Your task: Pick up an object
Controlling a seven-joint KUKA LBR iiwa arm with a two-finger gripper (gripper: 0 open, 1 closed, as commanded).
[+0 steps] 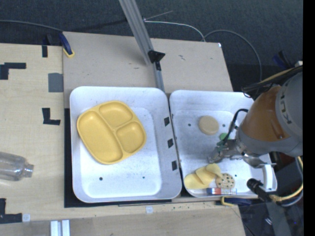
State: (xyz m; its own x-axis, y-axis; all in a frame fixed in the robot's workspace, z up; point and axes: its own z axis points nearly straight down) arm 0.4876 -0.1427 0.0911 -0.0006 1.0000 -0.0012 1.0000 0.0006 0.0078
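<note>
In the right bin [189, 102] lie a round tan cookie-like disc [208, 125], a yellow banana-shaped piece [202, 177] near the front edge, a small speckled round cookie [225, 180] beside it, and a thin red-and-blue pen-like item [219, 191] along the front rim. My gripper [220, 153] reaches in from the right and hangs low over the bin floor, just above the yellow piece. A bit of green [224, 136] shows by the wrist. The fingers are too small and dark to read.
The left bin [78, 181] holds a yellow divided plate [111, 131]. A clear plastic bottle [15, 166] lies on the bench at the far left. A grey metal pole [135, 21] slants over the back of the bench. Cables trail at the back right.
</note>
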